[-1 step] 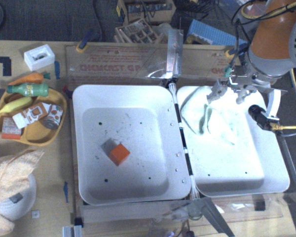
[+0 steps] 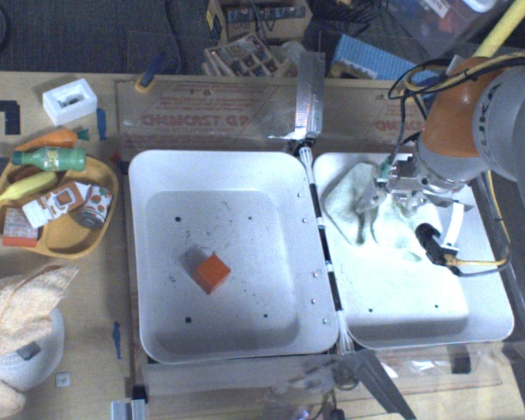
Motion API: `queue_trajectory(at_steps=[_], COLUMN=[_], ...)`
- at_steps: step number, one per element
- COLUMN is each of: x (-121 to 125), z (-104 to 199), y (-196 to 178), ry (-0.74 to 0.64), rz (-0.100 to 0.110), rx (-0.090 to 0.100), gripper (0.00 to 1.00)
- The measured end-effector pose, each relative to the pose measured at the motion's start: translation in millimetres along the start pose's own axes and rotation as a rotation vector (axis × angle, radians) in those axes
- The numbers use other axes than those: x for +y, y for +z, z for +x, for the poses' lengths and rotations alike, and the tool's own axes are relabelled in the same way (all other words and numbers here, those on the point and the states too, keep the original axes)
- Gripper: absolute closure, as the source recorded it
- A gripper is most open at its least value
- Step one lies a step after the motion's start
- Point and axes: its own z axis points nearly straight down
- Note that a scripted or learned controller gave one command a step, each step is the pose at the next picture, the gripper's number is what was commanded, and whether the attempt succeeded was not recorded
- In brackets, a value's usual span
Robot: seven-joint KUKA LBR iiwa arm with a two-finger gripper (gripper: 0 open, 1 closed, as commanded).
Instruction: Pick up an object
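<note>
I see the grey two-finger gripper (image 2: 372, 201) low in the right white bin (image 2: 437, 309) over a pale crumpled cloth (image 2: 346, 195), finger state I can't tell, while the small orange cube (image 2: 213, 273) sits alone mid left white bin (image 2: 157, 182), likely untargeted.

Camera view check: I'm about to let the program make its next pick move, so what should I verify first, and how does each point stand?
1. A target is in view: orange block in the left bin. Ok.
2. Block stands apart from the walls. Ok.
3. Gripper over the block: it is in the right bin. Not ok.
4. Gripper on the pale cloth there: cannot tell.
5. Finger state: cannot tell.
</note>
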Motion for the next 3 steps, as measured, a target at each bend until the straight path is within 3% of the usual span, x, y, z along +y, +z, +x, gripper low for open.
queue_trajectory(at_steps=[1,2,3], x=[-5.7,-4.5,-4.5], z=[-35.6,-36.8,-37.1], y=[7.8,-3.6,-3.7], ry=[-0.017,-0.013,-0.013], rz=[-0.007,-0.013,-0.013], rx=[0.002,0.002,0.002], gripper=[0.0,1.0,0.0])
